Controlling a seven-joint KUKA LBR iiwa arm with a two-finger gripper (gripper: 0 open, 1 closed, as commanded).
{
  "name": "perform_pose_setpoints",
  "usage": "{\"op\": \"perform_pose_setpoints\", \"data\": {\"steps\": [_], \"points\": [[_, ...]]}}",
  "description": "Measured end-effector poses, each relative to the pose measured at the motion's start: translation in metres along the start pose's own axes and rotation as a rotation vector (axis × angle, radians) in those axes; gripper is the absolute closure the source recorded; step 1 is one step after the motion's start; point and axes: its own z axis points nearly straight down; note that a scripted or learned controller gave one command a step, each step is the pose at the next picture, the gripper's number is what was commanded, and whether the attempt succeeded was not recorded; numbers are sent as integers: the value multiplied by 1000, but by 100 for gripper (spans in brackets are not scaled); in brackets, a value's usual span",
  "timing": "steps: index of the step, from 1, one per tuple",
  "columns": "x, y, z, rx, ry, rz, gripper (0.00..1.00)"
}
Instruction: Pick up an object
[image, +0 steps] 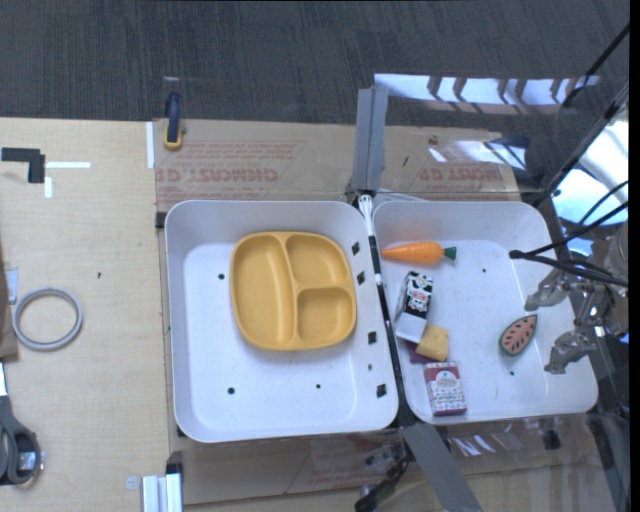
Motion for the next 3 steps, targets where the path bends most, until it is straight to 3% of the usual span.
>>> {"op": "perform_pose_setpoints", "data": {"steps": [1,2,3], "points": [[-5,14,47,0,1,-60,0],[-52,79,121,0,1,301,0],[-98,75,132,1,0,651,0]]}}
